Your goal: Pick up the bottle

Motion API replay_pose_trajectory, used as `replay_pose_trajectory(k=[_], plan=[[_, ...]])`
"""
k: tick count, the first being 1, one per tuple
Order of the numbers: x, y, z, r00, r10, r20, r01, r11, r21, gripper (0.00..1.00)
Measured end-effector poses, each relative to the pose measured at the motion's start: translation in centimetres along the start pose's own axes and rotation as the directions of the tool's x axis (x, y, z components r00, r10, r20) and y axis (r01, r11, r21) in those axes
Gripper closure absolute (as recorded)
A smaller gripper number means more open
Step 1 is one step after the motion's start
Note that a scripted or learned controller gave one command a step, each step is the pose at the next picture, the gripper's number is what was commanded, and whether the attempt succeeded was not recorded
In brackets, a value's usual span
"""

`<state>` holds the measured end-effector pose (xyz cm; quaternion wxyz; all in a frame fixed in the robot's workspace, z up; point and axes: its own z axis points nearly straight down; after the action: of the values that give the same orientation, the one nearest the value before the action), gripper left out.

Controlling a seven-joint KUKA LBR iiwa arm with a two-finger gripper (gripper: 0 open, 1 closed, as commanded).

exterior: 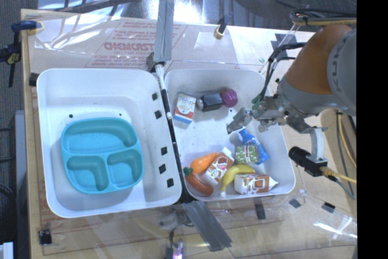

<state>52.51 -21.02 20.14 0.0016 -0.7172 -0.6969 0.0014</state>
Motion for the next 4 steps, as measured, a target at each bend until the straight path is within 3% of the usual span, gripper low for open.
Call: replay_pose_trajectory(k=[1, 3, 4], plan=[[0.2, -3.4, 0.6, 1.0, 0.003, 0.0, -0.003, 1.0, 0.002, 0.0], [0.6, -1.8, -2.2, 0.988, 0.154, -0.001, -0.154, 0.988, 0.0, 0.0], [0.4, -0.2, -1.1, 0.977, 0.212, 0.0, -0.212, 0.977, -0.001, 0.0]])
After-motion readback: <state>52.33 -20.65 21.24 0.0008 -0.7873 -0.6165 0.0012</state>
